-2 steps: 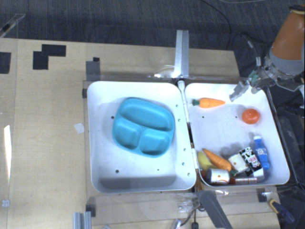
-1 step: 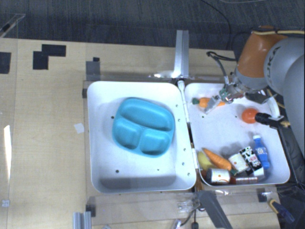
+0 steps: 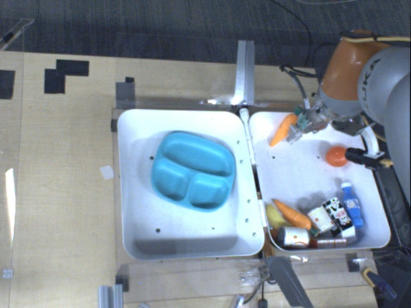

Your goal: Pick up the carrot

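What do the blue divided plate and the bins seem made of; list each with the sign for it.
Blue divided plate: likely molded plastic, with an even colour, rounded compartment walls and a soft sheen. Left bin and right bin: probably thin white plastic, smooth with rounded corners, though painted metal cannot be ruled out.

A pale wooden bench [image 3: 64,191] carries black markers [image 3: 64,74] near its far left edge, bordered by dark carpet [image 3: 128,11].

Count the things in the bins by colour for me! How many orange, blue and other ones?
Orange: 3 — carrot by the gripper, carrot in the pile, ball
Blue: 2 — divided plate, bottle
Other colours: 4, roughly; that pile is cluttered
Total: about 9
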### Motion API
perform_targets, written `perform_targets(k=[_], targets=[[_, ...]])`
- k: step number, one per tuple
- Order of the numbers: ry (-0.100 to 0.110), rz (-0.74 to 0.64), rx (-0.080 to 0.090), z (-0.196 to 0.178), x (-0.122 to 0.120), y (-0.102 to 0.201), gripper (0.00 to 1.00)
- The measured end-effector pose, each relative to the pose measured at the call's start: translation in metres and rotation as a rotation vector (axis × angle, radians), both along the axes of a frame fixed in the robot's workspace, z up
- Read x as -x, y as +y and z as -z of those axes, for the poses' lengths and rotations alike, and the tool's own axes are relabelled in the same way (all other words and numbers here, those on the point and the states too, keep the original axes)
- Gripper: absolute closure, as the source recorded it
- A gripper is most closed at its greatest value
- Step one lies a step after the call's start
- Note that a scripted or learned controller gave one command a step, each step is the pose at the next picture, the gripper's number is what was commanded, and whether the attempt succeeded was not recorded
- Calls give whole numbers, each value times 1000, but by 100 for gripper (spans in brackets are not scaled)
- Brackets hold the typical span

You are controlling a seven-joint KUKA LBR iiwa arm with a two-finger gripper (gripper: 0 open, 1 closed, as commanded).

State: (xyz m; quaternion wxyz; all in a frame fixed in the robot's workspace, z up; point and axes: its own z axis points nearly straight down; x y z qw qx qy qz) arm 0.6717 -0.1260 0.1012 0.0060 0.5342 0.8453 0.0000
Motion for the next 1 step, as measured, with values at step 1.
perform_targets(k=[1], targets=[[1,401,-9,-86,1,61,100]])
